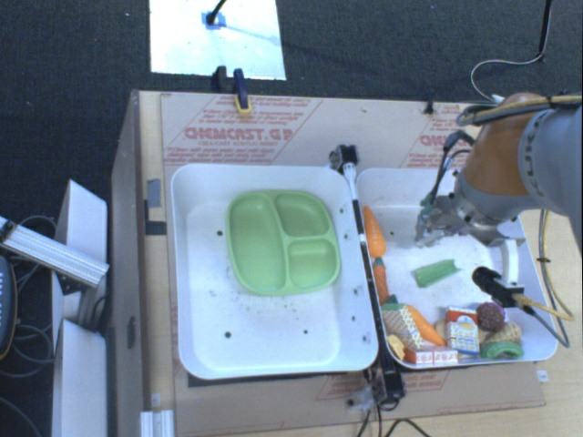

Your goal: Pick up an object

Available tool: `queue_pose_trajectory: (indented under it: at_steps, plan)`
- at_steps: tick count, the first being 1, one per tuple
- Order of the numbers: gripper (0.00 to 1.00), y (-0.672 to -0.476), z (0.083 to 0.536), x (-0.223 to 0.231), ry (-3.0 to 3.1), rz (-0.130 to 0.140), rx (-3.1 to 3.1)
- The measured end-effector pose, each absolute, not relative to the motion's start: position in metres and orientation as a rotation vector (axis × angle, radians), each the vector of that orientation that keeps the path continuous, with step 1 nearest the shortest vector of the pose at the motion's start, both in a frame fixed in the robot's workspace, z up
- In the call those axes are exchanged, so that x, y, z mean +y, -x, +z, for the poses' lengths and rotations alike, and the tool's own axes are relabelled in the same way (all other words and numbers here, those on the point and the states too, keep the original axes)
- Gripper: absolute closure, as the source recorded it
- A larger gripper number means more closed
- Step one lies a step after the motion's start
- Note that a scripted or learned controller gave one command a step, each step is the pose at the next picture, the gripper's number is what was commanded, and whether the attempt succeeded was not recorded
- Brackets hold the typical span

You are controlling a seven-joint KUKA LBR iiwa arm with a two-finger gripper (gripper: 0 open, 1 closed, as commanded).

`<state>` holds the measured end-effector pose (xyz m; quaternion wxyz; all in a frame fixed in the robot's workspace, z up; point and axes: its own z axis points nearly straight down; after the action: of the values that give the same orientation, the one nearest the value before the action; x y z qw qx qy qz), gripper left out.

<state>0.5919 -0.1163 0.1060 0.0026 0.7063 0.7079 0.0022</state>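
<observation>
Camera view: end effector [430, 228], grip state unclear, above flat green wedge [434, 272] in glossy white bin [401, 206].

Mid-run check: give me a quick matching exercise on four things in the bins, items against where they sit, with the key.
Items:
1. green divided plate
2. carrot
3. green block
4. gripper

Places:
A. middle of the right bin's floor
B. along the right bin's left wall
C. left bin
D. over the right bin's far end

Pairs: 1-C, 2-B, 3-A, 4-D
</observation>
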Motion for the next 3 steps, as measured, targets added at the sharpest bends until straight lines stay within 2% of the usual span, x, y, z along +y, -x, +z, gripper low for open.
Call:
queue_pose_trajectory:
  at_steps: [1,2,3]
  plan:
    - [1.00,-0.593,0.117,-0.116,-2.213,0.010,2.220]
    - [0.00,-0.593,0.116,-0.116,-2.213,0.010,2.220]
    - [0.00,-0.520,0.085,-0.110,-2.220,0.001,2.220]
